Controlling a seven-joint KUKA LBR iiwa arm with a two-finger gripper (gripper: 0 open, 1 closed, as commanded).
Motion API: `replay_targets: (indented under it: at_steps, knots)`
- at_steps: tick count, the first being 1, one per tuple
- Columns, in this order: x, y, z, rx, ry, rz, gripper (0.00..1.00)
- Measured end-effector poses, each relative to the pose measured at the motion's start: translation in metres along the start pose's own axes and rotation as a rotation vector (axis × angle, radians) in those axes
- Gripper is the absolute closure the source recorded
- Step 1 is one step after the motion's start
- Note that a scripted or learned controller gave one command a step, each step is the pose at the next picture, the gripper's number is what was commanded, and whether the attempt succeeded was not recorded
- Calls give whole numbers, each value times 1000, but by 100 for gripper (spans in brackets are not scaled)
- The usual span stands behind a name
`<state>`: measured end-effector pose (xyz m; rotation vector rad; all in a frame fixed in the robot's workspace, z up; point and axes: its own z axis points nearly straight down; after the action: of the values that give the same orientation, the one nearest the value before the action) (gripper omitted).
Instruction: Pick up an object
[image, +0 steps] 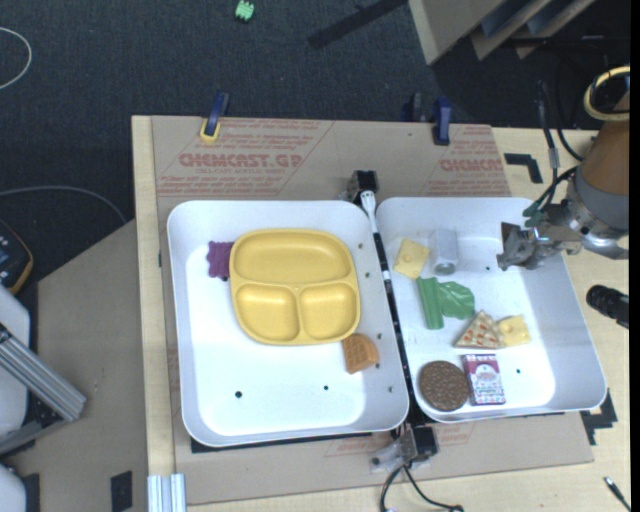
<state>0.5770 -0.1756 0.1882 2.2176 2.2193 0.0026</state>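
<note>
Gripper (515, 247) hanging over the right bin (565, 330), 2 bins total, honestly can't tell its finger state.

Right bin's got a cheese wedge (410, 258), grey can (444, 250), green toy (443, 301), pizza slice (480, 331), brown cookie (442, 385), red box (484, 380). Left bin (270, 400) holds a yellow tray (295, 284), purple piece (218, 260) touching its left edge.

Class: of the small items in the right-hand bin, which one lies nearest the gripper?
The grey cylinder at the bin's far edge, beside the yellow cheese block; it lies closest to the gripper, while the other pieces sit lower down.
</note>
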Motion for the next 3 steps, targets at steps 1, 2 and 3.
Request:
replay_targets:
  at_steps: [1,2,3]
  knots:
    - [0,1,-39,-1,0,-1,100]
    - [43,-31,-28,8,5,-2,100]
    - [86,-67,-23,9,4,-2,100]
